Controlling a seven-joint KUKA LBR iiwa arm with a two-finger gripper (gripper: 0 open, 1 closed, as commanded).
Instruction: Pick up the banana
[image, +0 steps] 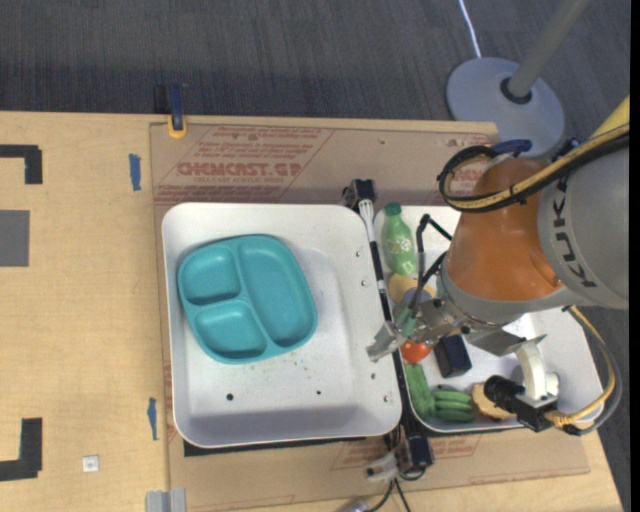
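A pale yellow piece that looks like the banana (404, 288) shows in the right bin (575, 335), at its left side just below a green bottle (400, 242); the arm hides most of it. My gripper (412, 338) hangs low over the right bin's left edge, just below the banana and directly over a small red object (416, 351). The orange wrist band (500, 240) covers the middle of the bin.
The left bin (340, 390) holds a teal divided plate (247, 296). In the right bin, green vegetables (440, 402) lie at the front left, with a brown round item (490, 397) and a white object (536, 374) beside them. A ridge (380, 280) separates the bins.
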